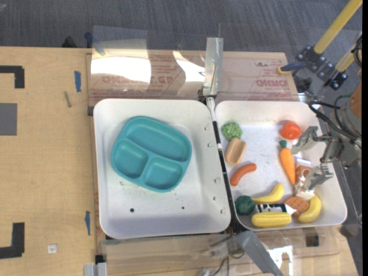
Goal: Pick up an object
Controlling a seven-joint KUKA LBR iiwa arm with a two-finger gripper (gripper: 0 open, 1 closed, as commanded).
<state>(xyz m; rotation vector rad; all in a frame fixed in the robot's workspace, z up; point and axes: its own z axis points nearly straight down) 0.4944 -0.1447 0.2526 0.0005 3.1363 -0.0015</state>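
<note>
The open, empty metal two-finger end effector (312,157) hovers just right of an orange plastic carrot (287,164), its long axis running near-to-far.

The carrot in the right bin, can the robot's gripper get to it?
Probably yes. The gripper hangs just right of the carrot, with nothing lying over the carrot. The tomato sits close above it and might get bumped.

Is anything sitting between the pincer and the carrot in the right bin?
Nothing visible does. The pincer hovers just right of the carrot, fingers spread, with bare bin floor between. The tomato lies above them and the lemon below, both off that line.
</note>
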